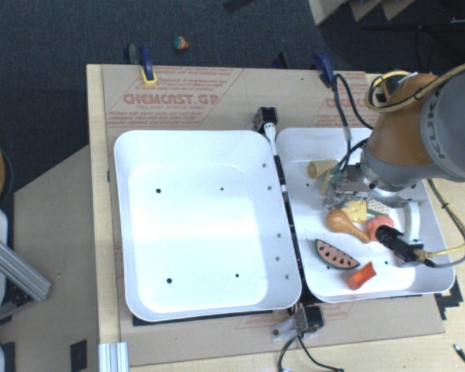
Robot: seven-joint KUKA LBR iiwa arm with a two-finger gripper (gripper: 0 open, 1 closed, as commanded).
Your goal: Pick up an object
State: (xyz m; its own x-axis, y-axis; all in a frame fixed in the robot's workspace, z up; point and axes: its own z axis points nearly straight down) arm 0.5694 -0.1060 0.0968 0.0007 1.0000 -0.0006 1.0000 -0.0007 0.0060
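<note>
My gripper reaches down into the right bin from the right, over the bin's middle. Just below it lie a tan pear-shaped piece, a pale yellow piece and a pink-red piece. A watermelon slice and an orange-red chunk rest nearer the front. A small beige cylinder lies toward the back of the bin, left of the wrist. The arm hides the fingertips.
The left bin sits beside the right one, and a black clamp stands at the seam's far end. Blue clamps hold the board's back edge. A small coloured object lies on the dark floor beyond.
</note>
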